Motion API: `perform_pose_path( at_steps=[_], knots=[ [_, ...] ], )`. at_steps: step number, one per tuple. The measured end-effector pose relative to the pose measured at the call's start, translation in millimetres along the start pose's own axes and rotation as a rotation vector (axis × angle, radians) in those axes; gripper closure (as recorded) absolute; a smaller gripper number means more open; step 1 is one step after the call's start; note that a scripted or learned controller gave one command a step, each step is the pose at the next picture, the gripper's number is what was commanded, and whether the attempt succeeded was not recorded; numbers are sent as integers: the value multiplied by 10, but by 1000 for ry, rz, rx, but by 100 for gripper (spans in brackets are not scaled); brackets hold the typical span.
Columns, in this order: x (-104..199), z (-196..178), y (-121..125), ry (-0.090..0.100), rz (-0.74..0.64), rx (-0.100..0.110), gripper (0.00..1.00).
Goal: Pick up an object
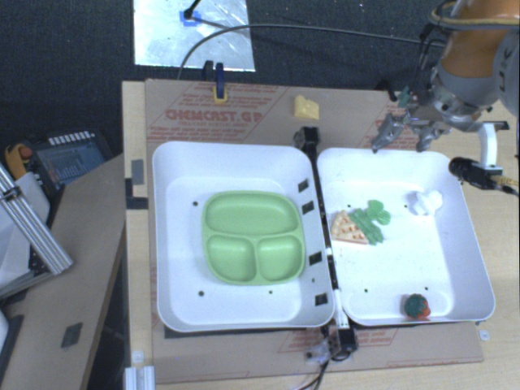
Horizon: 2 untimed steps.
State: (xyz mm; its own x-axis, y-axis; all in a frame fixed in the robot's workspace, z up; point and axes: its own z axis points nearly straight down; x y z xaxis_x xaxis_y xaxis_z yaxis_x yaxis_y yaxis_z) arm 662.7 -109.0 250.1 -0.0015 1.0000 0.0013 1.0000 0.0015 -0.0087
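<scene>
Down at the near edge of the bench, a tangle of small wires [329,349] sits just below the seam where the two white bins meet. Starting at the left, the left bin [175,177] holds a pale green divided plate [253,236] lying flat in its middle, one broad section on the far side and two smaller ones on the near side. A strip of black clips [312,218] runs along the joint between the bins. Just right of that, in the right bin [463,258], an orange waffle-patterned wedge [349,227] lies touching a leafy green piece [374,220], both toward the bin's left-centre. Further right, near the far right wall, lies a small white crumpled object [425,202], well apart from the green one. In the near right corner sits a little round thing, green with a reddish patch [417,305], by itself. Beyond the bins, a yellow block [306,107] rests on the brown board [244,108], and a yellow clamp [218,85] stands at the board's far edge. At the far right the arm [479,31] comes in, its gripper [404,136] hanging above the far rim of the right bin, fingers spread apart with nothing between them, clear of every object in that bin.
</scene>
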Motion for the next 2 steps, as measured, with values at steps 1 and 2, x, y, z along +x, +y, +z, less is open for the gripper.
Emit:
perform_pose_path(
  at_steps=[1,2],
  knots=[
    [2,-66,20,-1,-2,-11,0],
    [-98,453,55,-2,1,-7,0]
  ],
)
